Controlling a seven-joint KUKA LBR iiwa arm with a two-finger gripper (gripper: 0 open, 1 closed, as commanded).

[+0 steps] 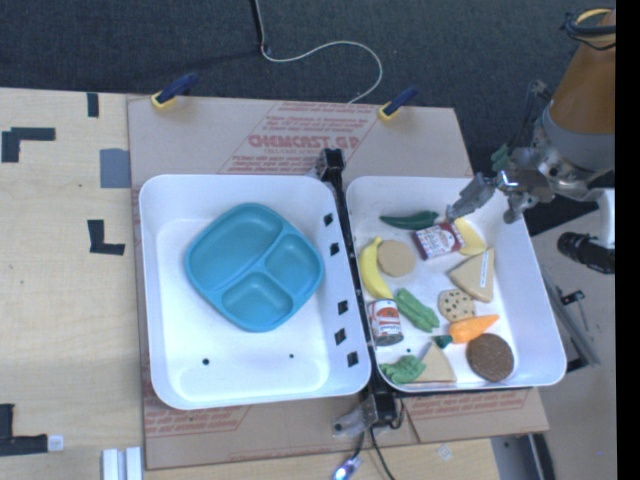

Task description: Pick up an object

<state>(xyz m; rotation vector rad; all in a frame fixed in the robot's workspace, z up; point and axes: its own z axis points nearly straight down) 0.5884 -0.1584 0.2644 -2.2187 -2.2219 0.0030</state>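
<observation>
My gripper [484, 210] hangs open over the far right part of the right bin [535, 288], with nothing between its fingers [466, 200]. Just under and beside it lie a red-and-white packet [436, 240], a yellow lemon piece [470, 235] and a green chili [410, 219]. Further down the bin are a banana [374, 268], a tan round biscuit [396, 259], a cheese wedge [474, 274], a green pod [416, 309], a chip cookie [455, 304], a carrot [472, 328], a small can [385, 322], a brown patty [490, 356] and a sandwich wedge [422, 370].
The left bin [165, 298] holds a blue divided plate [255, 266]. A black divider with clips [343, 268] runs between the bins. Both bins rest on a cardboard sheet [290, 138] clamped at its far edge. The arm's orange band [590, 78] stands at the right.
</observation>
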